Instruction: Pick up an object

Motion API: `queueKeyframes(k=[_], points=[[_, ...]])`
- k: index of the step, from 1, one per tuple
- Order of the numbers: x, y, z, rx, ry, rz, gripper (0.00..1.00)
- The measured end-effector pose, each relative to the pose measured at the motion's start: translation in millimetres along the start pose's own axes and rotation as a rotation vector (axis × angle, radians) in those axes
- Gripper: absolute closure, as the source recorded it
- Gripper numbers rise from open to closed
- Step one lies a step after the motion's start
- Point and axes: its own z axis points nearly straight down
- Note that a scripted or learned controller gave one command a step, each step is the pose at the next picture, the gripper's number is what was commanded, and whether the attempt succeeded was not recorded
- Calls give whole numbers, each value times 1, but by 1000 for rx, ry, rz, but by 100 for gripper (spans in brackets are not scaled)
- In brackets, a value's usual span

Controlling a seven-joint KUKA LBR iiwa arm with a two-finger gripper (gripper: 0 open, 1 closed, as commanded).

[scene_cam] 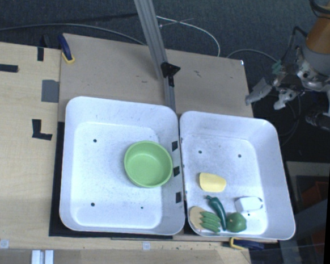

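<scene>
Up at two o'clock, the claw (269, 93) hangs over the bench with its fingers apart and nothing between them. Down at five o'clock in the right bin (278, 143) lies a yellow block (212, 182).

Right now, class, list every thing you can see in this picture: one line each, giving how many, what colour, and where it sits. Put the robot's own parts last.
bins: 2, white, side by side on the bench
bowl: 1, light green, in the left bin, towards its right side
yellow piece: 1, yellow, in the right bin, near its middle
white item: 1, white, right bin, near the front right corner
green toys: a small cluster, dark and light green, right bin, along the front edge
metal pole: 1, grey, slanting down to the gap between the bins
cables: thin, white, on the dark floor behind the bench
clamp: 1, blue and yellow, at the bench's back left corner
arm: 1, grey with orange band, top right, outside the bins
gripper: 1, grey, above the bench behind the right bin
</scene>
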Motion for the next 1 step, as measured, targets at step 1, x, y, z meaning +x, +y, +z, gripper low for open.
queueKeyframes(k=[1], points=[[0, 0, 0, 0, -1, 0, 0]])
